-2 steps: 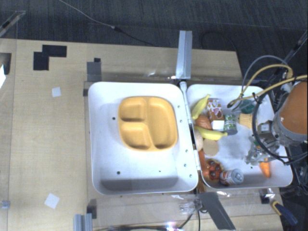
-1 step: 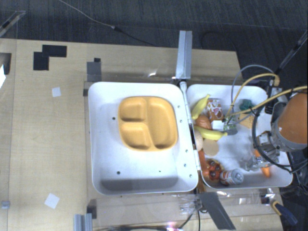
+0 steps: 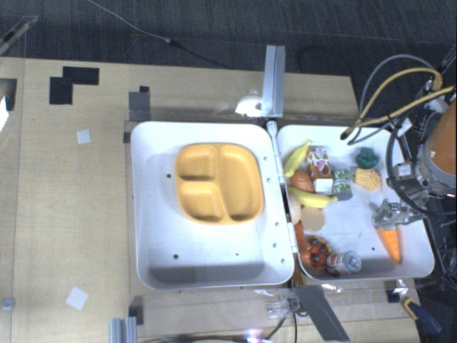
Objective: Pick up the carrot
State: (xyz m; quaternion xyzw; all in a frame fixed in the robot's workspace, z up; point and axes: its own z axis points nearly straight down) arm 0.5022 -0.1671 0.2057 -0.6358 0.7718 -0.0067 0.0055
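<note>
**Gripper right at the top of the carrot**

The gripper (image 3: 391, 214) is low in the right bin (image 3: 421, 266), at about 4 o'clock in the view. Its metal tips sit at the top end of the carrot (image 3: 392, 243) and seem to touch it. The tips are small and blurry, so I cannot tell how far apart they are, or if the carrot is between them. The carrot is orange and points down toward 6 o'clock. It lies on the bin floor near the bin's right wall.

Now from left to right. The bench (image 3: 64, 213) is pale wood with a few small white squares stuck on it. Black blocks sit on it at about 10 o'clock. Past the top edge of the bench there is dark carpet, and a thin cable runs across it.

The left bin (image 3: 153, 263) holds a yellow tray (image 3: 218, 182) with three parts. The tray sits in the middle of that bin.

A grey metal post (image 3: 274, 81) stands at 12 o'clock, above the place where the two bins meet.

The right bin has a heap of toy food along its left side. There are two bananas (image 3: 312, 199), a small can (image 3: 343, 184) and a piece of corn (image 3: 368, 179). A green thing (image 3: 367, 156) lies just above the corn. Another can (image 3: 349, 262) lies on its side at the bottom, beside some red and orange bits that are hard to make out.

The arm (image 3: 439, 152) comes in at 3 o'clock with looping cables (image 3: 389, 102). The edge of the view cuts most of it off.
</note>
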